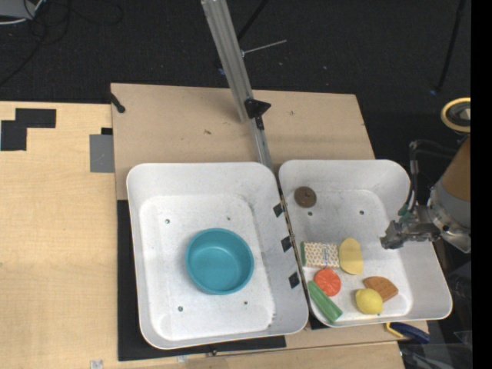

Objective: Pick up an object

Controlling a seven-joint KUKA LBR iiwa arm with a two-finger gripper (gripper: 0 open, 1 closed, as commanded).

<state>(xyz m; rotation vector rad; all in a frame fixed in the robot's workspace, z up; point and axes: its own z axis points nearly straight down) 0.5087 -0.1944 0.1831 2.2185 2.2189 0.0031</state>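
Note:
The right white bin [346, 174] holds several small items. A brown disc [305, 197] lies near its back left. Toward the front are a checked pale block [320, 254], a pale yellow piece [351, 256], a red ball [328, 282], a green stick [325, 302], a yellow lemon [369, 301] and an orange-brown piece [381, 286]. My gripper [393, 237] hangs over the bin's right side, to the right of the pale yellow piece and behind the orange-brown one. Nothing shows in its grasp.
The left white bin [154, 183] carries a teal bowl [220, 260] near its middle. A slanted metal rail [234, 60] rises behind the bins. The grey arm with its orange band [461, 177] comes in at the right edge.

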